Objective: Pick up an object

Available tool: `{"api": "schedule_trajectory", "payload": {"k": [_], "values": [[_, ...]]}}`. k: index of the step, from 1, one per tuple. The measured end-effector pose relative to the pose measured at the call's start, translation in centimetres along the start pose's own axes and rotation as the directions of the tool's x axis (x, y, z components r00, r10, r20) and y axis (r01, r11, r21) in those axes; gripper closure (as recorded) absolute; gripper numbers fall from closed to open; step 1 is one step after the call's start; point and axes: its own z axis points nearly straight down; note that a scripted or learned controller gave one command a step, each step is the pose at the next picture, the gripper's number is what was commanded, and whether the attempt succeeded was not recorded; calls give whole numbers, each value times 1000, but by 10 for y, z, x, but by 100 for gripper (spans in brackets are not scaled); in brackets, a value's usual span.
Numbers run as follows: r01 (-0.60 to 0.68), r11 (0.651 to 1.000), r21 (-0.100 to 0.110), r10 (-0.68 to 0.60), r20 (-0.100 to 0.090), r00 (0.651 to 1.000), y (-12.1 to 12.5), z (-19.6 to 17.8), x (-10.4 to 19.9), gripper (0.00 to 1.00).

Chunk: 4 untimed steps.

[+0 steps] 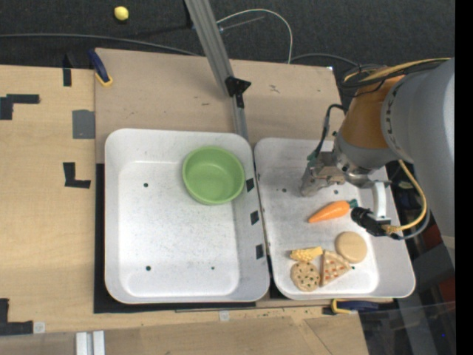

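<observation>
The gripper [316, 180] hangs low over the right bin [284, 161], in its upper middle part, with the grey arm [414, 117] and its orange band [363, 120] rising behind it toward the right. The two fingers [307, 185] point down and to the left. They look close together, with at most a narrow gap between the tips, but the angle and the dark metal make it hard to be sure, so whether they are parted or pressed together cannot be told. Nothing can be seen between them, and the tips sit over bare speckled bin floor.

Just below and to the right of the fingers lies a toy carrot [329, 211], orange with a small green end pointing right, lying nearly flat and tilted slightly upward to the right. It is near the fingertips but apart from them. Further down from the fingers, well apart, is a group of small food toys: a round tan bun [351, 246], a yellow piece of corn [305, 254] to its left, a brown cookie [304, 276] below the corn, and a pizza slice [334, 267] touching the cookie's right side. These four sit close together near the bin's lower edge.

To the left of the fingers, across the rims where the bins meet, a green bowl [213, 174] stands upright in the upper right part of the left bin [126, 220].
</observation>
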Motion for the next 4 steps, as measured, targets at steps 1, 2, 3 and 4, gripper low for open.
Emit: {"api": "schedule_trajectory", "payload": {"k": [1, 2, 3, 4], "values": [[-3, 1000, -5, 3, 0, 1000, -5, -44, -3, 100], [-2, 1000, -7, 2, 1, 1000, 5, -91, -4, 100], [-2, 1000, -5, 2, 0, 1000, 6, -121, -4, 100], [3, 1000, 0, -3, -2, 1000, -5, -113, 52, 100]]}}
